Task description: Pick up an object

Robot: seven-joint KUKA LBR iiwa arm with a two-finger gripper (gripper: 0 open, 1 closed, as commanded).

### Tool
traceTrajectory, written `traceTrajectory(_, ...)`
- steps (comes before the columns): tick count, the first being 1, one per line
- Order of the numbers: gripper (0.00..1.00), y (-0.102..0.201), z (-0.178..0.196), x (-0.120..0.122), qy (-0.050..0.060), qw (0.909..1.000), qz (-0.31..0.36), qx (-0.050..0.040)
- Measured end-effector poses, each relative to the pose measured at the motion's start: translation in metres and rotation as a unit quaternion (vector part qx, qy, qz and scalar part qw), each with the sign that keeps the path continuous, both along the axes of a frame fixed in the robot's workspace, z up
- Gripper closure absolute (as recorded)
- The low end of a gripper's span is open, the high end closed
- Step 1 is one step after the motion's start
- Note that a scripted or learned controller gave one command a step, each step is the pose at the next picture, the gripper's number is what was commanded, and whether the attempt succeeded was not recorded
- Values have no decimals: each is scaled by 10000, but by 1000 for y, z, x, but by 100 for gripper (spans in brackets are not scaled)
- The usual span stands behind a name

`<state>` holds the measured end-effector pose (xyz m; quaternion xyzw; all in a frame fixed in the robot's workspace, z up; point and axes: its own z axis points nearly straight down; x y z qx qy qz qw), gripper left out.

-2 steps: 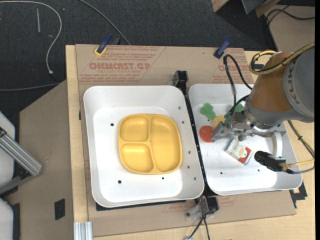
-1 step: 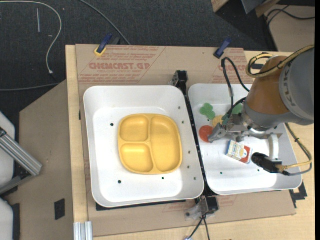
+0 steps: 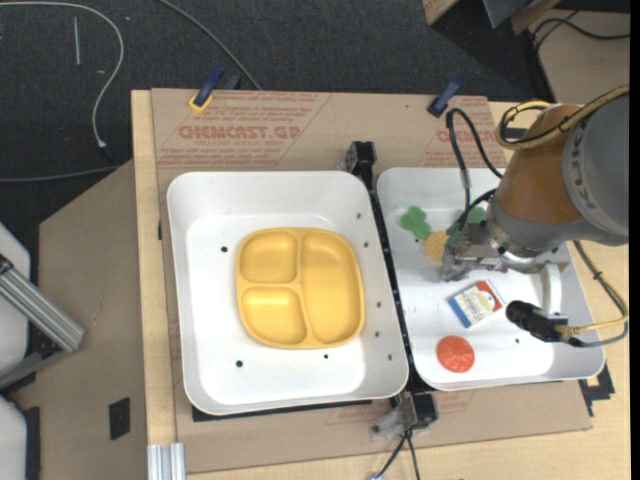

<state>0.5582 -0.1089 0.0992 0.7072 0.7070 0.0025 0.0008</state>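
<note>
One arm was low in the right bin (image 3: 560,363), reach step in hand.
Gripper (image 3: 462,260) sat by a yellow piece (image 3: 436,245) and green piece (image 3: 415,219); grip state: cannot tell. Card (image 3: 473,302) and red disc (image 3: 456,354) lay near. Next probably needed a close, then a lift.

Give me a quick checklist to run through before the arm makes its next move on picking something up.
1. Pincer over the right white bin: ok.
2. Object seen held between its fingers: cannot tell.
3. Round orange-red piece lying free: ok.
4. Small blue and white packet clear of the wrist: ok.
5. Green piece in view: ok.
6. Yellow divided plate alone in the left white bin: ok.
</note>
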Motion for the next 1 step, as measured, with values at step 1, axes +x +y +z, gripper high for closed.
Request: traceTrajectory(1, 100, 0, 64, 4, -10, 10000, 8, -17)
